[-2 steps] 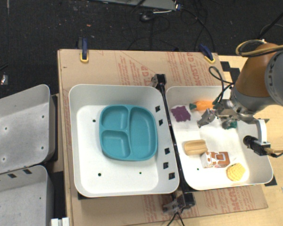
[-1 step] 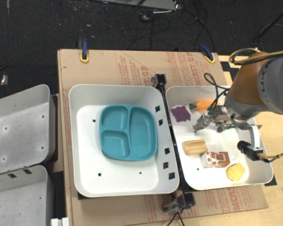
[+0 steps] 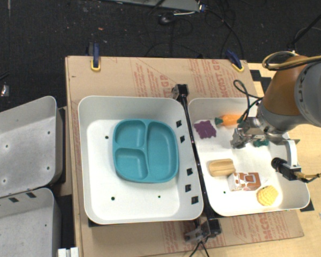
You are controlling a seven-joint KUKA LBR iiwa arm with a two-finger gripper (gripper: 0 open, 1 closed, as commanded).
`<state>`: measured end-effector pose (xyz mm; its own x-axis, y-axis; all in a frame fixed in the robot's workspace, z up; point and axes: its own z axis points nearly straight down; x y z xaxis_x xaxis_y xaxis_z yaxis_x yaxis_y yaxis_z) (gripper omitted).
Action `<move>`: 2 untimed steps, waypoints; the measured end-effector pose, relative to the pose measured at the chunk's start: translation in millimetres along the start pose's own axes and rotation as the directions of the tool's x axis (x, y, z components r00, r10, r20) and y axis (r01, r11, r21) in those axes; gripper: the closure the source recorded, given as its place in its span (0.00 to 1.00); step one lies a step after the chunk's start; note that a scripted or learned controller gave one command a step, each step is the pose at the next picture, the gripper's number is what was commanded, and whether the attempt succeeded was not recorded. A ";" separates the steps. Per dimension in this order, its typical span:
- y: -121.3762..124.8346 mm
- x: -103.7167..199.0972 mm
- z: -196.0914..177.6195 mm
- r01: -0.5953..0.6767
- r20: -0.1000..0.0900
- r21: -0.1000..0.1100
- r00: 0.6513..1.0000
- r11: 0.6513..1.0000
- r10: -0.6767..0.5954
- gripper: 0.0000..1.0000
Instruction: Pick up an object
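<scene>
The tool is hovering low in the right bin, beside the carrot and purple piece; its state cannot be told. Judged step: approach. Next, it is needing alignment over one object before closing.

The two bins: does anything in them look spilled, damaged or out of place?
Nothing stands out. The teal plate lies flat in the left bin; the small items sit apart in the right bin.

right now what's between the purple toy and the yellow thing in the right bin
In the camera view, the tan bread piece and the brown-and-white box lie between the purple toy and the yellow thing.
</scene>
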<state>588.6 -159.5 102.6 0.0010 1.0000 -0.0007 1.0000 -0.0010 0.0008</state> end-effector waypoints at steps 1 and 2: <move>1.1 -3.3 -63.8 0.002 0.001 -0.006 1.000 1.000 -0.002 1.00; 3.3 -3.5 -128.4 0.003 0.002 -0.007 1.000 1.000 -0.003 1.00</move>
<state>591.8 -162.9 231.0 -0.0024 1.0000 -0.0024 1.0000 0.0024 0.0077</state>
